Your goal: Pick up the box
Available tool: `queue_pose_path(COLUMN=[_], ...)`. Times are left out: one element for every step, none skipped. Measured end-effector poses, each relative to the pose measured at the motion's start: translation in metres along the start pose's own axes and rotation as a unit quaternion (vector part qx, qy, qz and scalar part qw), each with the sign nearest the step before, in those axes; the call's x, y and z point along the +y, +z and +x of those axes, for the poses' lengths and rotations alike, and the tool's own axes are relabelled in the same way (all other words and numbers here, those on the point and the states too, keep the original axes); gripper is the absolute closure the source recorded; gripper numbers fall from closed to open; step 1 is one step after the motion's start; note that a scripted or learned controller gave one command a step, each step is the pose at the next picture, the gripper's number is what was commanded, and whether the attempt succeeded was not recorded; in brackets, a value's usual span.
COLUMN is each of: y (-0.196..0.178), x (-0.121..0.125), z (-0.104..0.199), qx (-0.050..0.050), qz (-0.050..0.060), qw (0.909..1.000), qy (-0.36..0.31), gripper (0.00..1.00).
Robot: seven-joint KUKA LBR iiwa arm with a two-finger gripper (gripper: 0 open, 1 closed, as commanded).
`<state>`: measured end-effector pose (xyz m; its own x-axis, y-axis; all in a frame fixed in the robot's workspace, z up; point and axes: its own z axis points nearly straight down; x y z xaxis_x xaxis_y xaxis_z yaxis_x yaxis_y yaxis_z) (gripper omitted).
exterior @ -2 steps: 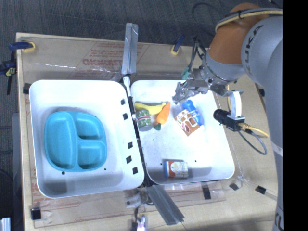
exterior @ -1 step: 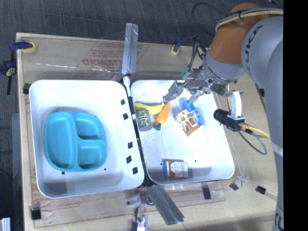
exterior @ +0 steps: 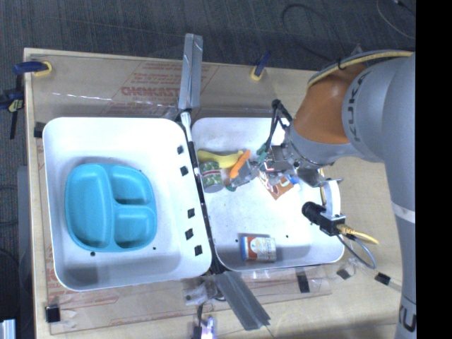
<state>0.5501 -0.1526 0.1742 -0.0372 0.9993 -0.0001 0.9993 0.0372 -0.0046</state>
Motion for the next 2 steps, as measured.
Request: queue_pose_path(y=[0.0,0.082], x=[0.0,-0.07], z=[0.0,-0.004], qx=[0.0,0.001], qz=[0.0,-0.001], qw=[1.0,0.9983], qy=[0.0,-0.059], gripper=[0.0,0.0])
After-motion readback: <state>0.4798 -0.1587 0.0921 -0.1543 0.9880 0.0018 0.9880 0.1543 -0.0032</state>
